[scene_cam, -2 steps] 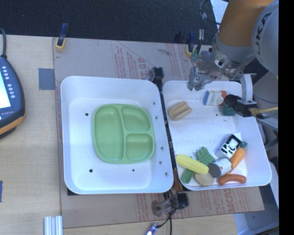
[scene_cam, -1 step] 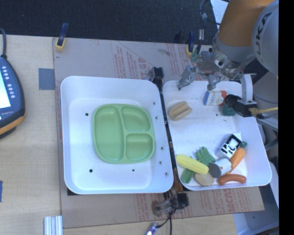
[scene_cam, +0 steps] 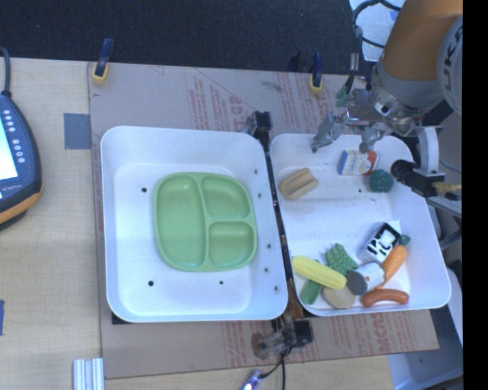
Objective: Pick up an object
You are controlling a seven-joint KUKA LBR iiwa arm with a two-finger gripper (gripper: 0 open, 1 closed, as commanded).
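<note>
Reaching in from the right, high over the far edge of the right bin: grey arm with its orange band, wrist tipped down and leftward. Gripper hanging above the bin's far left part, fingers spread apart, nothing between them, touching nothing as far as can be seen.

Largest to smallest across the bench:
- Left bin, holding a green divided tray laid flat in the middle, white floor open all round it.
- Right bin, touching the left one along the shared rim; open floor through its middle.
- Near corner of the right bin, crowded: yellow corn cob lying aslant, green leafy piece just behind it, orange carrot to the right, red sausage against the near wall, black-and-white box just beyond the carrot, small grey-and-white can between corn and sausage.
- Far part of the right bin: tan bread roll near the left wall, well apart from the rest; small white carton just below the right finger; dark green ball just right of the carton.
- Left edge of the bench: handheld control pad with a screen, well apart from both bins.
</note>
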